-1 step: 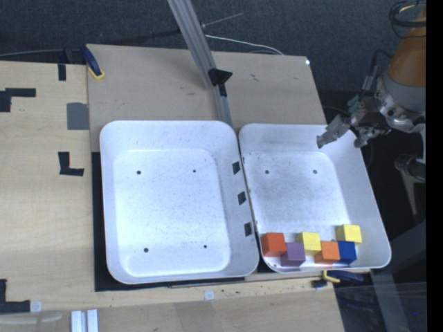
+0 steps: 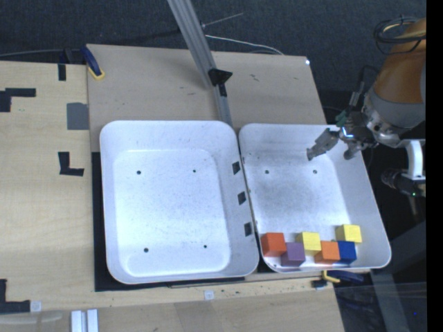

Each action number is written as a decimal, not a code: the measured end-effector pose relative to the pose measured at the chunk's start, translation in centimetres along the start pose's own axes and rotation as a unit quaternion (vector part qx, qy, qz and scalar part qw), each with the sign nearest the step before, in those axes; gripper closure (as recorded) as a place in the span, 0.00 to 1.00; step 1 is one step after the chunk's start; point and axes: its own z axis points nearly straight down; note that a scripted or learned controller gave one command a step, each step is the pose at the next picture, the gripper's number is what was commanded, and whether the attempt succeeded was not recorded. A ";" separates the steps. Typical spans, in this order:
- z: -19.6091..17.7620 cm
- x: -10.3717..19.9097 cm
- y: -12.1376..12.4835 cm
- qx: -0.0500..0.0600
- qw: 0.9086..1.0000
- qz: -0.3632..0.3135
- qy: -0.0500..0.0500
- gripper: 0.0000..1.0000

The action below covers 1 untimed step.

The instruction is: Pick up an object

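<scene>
A single camera sits fixed high above the bench (image 2: 208,75), looking down at a slant. It takes in both white bins (image 2: 173,199), with the arm (image 2: 401,81) entering at right.

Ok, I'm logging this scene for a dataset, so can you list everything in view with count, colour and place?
bins: 2, white, side by side on the bench
orange blocks: 2, near edge of right bin
yellow blocks: 2, same near edge
purple block: 1, between the orange ones
blue block: 1, near right corner
metal pole: 1, grey, slanting above the bins
clip: 1, blue and yellow, far left bench corner
arm: 1, grey and orange, right
gripper: 1, over right bin's far edge, fingers apart, holding nothing
</scene>
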 end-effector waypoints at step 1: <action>1.7 8.8 5.0 -0.002 1.000 -0.005 0.001 0.00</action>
